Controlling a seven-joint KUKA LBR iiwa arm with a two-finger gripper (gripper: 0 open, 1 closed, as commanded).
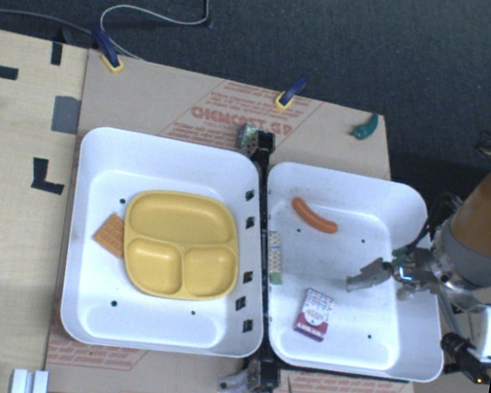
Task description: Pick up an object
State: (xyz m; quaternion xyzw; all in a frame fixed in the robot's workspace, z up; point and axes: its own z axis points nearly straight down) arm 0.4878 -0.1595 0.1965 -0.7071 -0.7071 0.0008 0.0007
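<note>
Two objects lie in the right bin (359,187): an orange-brown sausage (314,215) toward the back and a small red-and-white box (314,314) near the front. My gripper (373,270) hangs over the right side of this bin, open, with nothing between its fingers. It is to the right of both the sausage and the box and touches neither. The arm comes in over the bin's right rim.
The left bin (101,167) holds a yellow divided plate (183,244) with a brown cracker (111,234) tucked under its left edge. A thin patterned packet (273,256) lies along the divide between the bins. Cables and clamps sit on the cardboard behind.
</note>
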